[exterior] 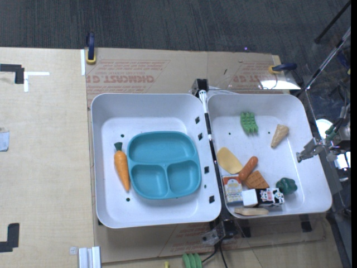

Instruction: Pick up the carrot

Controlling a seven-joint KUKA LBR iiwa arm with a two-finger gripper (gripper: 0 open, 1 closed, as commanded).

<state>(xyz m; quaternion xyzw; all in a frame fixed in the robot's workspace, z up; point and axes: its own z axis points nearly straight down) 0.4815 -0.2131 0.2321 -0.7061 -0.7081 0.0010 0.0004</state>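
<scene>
The carrot (121, 169), orange with a small green top, lies lengthwise on the floor of the left bin (103, 205). It rests against the left side of a blue three-part plate (164, 163). My gripper (310, 152) shows as a grey tip over the right rim of the right bin (321, 202). It is far to the right of the carrot, with the whole right bin between them and nothing seen in it.
The right bin holds a green toy (249, 123), a beige cone (279, 135), a yellow chip (229, 160), a sausage (248, 169), an orange wedge (257, 180), a dark green piece (286, 186) and small cartons (268, 197). Black clips (204, 144) line the rim between the bins.
</scene>
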